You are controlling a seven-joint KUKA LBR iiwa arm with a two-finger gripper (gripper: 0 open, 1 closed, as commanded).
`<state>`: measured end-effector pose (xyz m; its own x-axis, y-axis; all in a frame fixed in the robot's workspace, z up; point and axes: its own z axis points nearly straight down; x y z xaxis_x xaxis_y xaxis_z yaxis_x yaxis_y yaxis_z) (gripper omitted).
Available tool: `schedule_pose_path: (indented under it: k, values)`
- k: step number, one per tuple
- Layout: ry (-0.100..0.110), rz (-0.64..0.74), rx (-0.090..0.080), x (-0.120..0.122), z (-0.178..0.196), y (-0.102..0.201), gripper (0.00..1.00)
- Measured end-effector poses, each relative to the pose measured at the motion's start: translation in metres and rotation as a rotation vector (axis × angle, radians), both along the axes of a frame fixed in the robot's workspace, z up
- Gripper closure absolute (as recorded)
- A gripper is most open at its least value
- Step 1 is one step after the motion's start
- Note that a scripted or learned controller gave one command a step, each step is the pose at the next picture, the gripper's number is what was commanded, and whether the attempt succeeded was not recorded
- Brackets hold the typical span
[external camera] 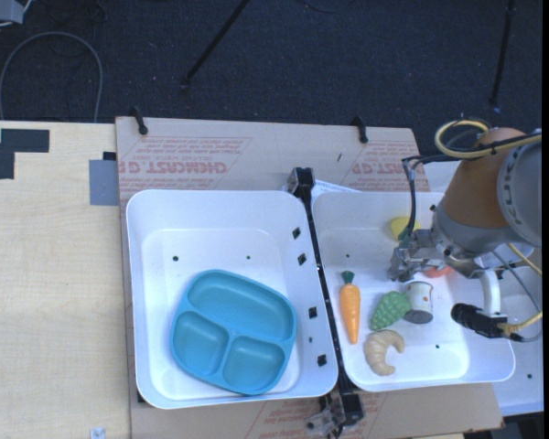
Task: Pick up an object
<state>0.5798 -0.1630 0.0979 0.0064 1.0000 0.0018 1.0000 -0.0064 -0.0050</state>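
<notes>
You have two white bins side by side. The left bin (156, 245) carries a blue divided tray (233, 329) toward its 6 o'clock side, with bare floor at 12. The right bin (366, 236) holds the clutter: a toy carrot (349, 307), with a green knobbly piece (390, 310) at its 3 o'clock and a croissant (383, 350) at 5. The gripper (410, 265) hangs at 12 o'clock of the green piece; you cannot tell its opening. A small grey cylinder (418, 301) sits just beside the green piece.
</notes>
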Motion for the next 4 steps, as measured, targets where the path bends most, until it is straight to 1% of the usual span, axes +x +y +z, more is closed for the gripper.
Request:
schedule_pose_path:
  k: [1, 2, 3, 4]
  values:
    - [-0.008, 0.008, -0.002, 0.01, 0.056, 0.003, 1.0]
    - [-0.009, 0.008, -0.003, 0.014, 0.12, 0.001, 1.0]
    - [-0.009, 0.007, -0.003, 0.006, 0.175, -0.006, 1.0]
    - [-0.003, 0.01, 0.001, -0.004, 0.176, 0.043, 1.0]
